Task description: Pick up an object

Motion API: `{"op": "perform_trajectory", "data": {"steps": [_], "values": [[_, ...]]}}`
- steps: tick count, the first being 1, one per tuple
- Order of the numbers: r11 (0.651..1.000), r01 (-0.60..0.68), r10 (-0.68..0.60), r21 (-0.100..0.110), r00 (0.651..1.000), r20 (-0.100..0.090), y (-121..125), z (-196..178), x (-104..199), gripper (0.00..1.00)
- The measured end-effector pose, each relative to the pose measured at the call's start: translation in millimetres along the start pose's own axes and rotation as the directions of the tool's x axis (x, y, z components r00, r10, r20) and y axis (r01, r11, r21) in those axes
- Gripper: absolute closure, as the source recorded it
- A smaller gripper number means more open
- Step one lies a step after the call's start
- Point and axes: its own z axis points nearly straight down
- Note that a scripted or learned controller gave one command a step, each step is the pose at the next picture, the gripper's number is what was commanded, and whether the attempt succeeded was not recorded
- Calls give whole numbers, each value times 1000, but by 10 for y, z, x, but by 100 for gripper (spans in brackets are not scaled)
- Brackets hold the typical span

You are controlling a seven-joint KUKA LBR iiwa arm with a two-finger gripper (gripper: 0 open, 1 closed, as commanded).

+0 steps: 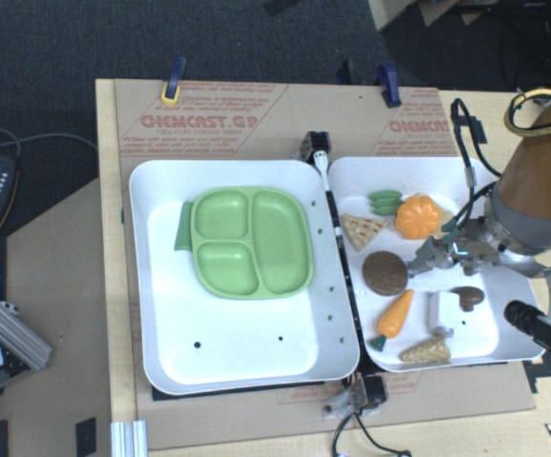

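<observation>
Camera view: two white bins are seen side by side on a bench. A green divided plate [252, 242] is laid in the left bin [161, 331], with nothing on it. Toy food is scattered in the right bin [351, 174]: a green pod [385, 201], an orange fruit [419, 217], a pizza slice [361, 228], a brown round cookie [385, 272], a carrot [395, 313], a small mushroom [468, 298] and a pale wedge of bread [425, 352].

The arm is reached in from the right, and the gripper [439, 253] is held low over the middle of the right bin. Whether it is open or closed cannot be told; nothing is seen to be held.

The nearest pieces are judged to be the cookie, lying just beside the gripper to its left and slightly toward the near edge, and the orange fruit, just beyond it toward the far edge. The cookie is round, so no long axis has to be matched. The carrot lies further toward the near edge, its long axis slanted from lower left to upper right.
</observation>
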Motion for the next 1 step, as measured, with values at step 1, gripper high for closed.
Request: {"op": "perform_trajectory", "data": {"steps": [1], "values": [[1000,1,-1,-1,1000,0,86,578,33,0]]}}
